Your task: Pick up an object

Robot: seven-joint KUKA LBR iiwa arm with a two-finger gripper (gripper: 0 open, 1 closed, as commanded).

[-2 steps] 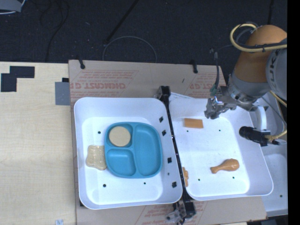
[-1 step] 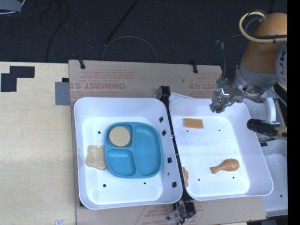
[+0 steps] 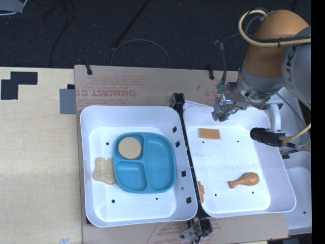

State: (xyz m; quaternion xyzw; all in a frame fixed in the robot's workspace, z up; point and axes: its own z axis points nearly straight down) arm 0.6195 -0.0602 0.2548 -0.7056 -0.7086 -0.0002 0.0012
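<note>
Lying in the right bin (image 3: 284,197), the drumstick (image 3: 245,180) is pointed left. The gripper (image 3: 223,113) is blurred; its grip cannot be told.

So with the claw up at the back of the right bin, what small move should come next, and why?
Probably a short shift toward the near side, to bring the claw over the orange slab, then down. The claw hangs at the right bin's far edge with nothing seen between its fingers, and the slab is the closest thing to it; the drumstick lies farther off.
</note>
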